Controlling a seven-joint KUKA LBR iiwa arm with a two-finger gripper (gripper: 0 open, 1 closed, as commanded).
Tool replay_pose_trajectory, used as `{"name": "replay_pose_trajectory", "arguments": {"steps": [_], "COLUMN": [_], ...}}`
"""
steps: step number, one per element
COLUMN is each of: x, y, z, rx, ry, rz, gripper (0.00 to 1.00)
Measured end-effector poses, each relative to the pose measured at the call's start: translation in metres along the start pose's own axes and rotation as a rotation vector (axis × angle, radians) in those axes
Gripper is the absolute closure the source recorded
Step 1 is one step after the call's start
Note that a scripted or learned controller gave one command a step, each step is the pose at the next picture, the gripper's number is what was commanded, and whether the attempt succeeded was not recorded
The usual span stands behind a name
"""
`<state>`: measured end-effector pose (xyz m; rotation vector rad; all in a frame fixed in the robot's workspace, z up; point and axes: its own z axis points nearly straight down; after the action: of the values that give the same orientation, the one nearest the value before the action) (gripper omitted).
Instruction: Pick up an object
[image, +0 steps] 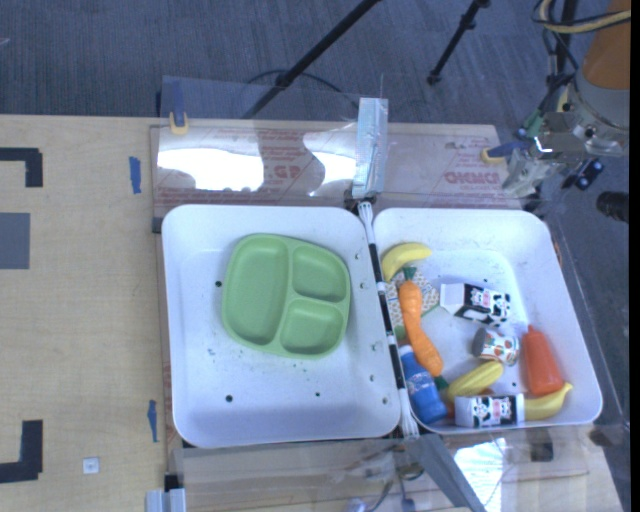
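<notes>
The gripper hangs beyond the right bin's far right corner; whether it is spread or pressed together, I cannot tell. Nothing is picked yet. The carrot near that bin's left wall lies fairly apart from its neighbours; a good grasp pinches across its middle

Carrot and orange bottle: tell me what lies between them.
In the camera view, between the carrot and the orange bottle lie a small can and a yellow banana, on the right bin.
</notes>
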<state>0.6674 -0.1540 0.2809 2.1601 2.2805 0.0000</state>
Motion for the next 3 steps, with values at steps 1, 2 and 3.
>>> {"name": "replay_pose_trajectory", "arguments": {"steps": [1, 2, 3], "x": [0.053, -0.018, -0.042], "y": [0.000, -0.001, -0.002], "z": [0.053, 0.067, 0.078], "rx": [0.003, -0.002, -0.001], "ry": [0.001, -0.001, -0.001], "rz": [0.254, 0.492, 0.712], "gripper": [1.00, 1.00, 1.00]}}
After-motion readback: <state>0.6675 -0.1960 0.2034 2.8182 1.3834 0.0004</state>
